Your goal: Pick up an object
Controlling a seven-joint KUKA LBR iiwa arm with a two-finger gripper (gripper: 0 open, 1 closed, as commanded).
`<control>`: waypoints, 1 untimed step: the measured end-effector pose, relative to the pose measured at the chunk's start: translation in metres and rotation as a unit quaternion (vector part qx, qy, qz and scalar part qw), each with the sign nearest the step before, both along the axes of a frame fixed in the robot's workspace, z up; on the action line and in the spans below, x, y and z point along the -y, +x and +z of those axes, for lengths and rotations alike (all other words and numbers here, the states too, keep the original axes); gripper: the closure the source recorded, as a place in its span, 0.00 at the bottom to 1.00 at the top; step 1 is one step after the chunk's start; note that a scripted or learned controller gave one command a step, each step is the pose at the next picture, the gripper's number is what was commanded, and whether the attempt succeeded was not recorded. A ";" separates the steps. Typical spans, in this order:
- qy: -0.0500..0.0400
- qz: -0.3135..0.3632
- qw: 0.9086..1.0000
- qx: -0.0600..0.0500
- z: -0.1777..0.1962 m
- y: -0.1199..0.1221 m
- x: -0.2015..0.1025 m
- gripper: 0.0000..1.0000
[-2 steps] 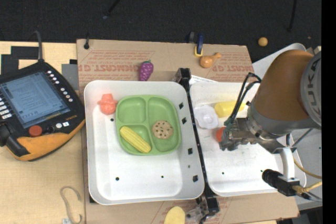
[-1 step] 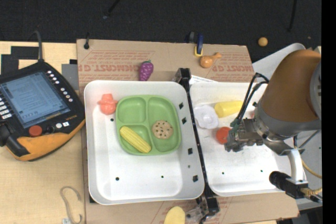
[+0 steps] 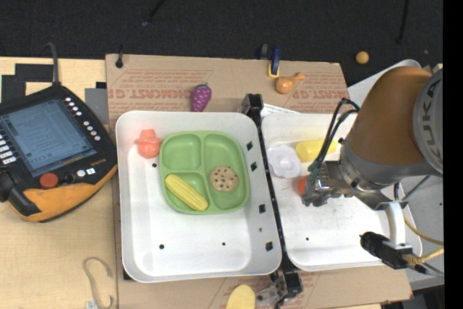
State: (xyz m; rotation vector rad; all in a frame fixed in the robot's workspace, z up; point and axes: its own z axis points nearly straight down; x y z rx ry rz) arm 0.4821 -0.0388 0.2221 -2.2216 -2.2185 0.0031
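I see the gripper low in the right bin, beside a small red object (mostly hidden; shape and axis unreadable). Nearby lie a glossy yellow piece and a white round piece. I cannot tell the gripper's opening.

Two white bins. Left one: lime-green divided plate, yellow corn cob, tan cookie with dark specks, salmon-pink lump. Right bin: yellow piece, white round thing, small red-orange bit (partly hidden). Arm grey, orange-brown band. Brown cardboard, faded red print. Purple grapes; orange pear shape.
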 end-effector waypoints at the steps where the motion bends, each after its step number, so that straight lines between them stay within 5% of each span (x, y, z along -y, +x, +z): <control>1: 0.000 0.000 1.000 0.000 0.007 -0.001 0.017 1.00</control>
